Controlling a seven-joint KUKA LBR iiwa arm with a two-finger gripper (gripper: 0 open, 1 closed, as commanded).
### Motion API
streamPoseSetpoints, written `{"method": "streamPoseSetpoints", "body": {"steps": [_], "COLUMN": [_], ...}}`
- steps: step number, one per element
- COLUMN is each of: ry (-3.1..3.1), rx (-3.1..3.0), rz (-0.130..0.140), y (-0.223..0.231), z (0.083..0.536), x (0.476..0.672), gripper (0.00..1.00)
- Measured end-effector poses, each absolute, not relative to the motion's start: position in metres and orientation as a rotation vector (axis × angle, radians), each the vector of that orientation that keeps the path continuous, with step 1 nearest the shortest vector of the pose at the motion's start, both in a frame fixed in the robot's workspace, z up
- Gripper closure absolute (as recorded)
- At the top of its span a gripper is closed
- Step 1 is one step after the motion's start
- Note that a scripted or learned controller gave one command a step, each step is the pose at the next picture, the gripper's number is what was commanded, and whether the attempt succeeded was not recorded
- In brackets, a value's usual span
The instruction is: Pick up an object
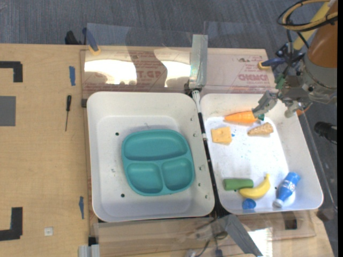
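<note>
Reaching in from the right, the gripper (280, 105) hangs over the far right corner of the right bin (316, 181), its two fingers spread apart with nothing between them. One fingertip sits just beside the tip of the carrot (241, 118); the other is near the bin's right rim. Open white floor lies in the middle of this bin, between the far group of things and the near group.

At the far end of the right bin the carrot lies crosswise, a tan bread slice (260, 129) lies just beside it, and an orange cheese block (221, 136) sits a little to the left. Along the near rim lie a green cucumber (238, 184), a banana (257, 188) touching it, a small blue cap (248, 204) just below them, and a blue and white bottle (286, 189) in the near right corner.

The left bin (102, 122) holds a teal divided tray (158, 161) lying flat in its middle, with bare floor all around it.

A clear upright panel (139, 58) stands behind the bins, and a grey post (199, 60) rises behind the joint between them. Yellow cables (300, 9) loop above the arm (324, 47).
</note>
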State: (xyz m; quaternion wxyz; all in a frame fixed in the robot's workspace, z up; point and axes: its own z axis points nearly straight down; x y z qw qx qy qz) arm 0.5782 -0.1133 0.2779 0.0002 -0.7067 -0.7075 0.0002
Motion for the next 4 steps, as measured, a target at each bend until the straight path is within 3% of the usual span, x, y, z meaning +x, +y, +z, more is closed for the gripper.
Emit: {"method": "streamPoseSetpoints", "body": {"steps": [1,2,4], "ry": [-2.277,-2.161,-2.138], "rx": [-2.156,-2.308,-2.32], "rz": [0.007,-0.022,-0.025], "y": [-0.113,-0.111,-0.143], "z": [0.197,0.11,0.097], "x": [0.631,0.66,0.674], "gripper": [0.0,0.0,0.0]}}
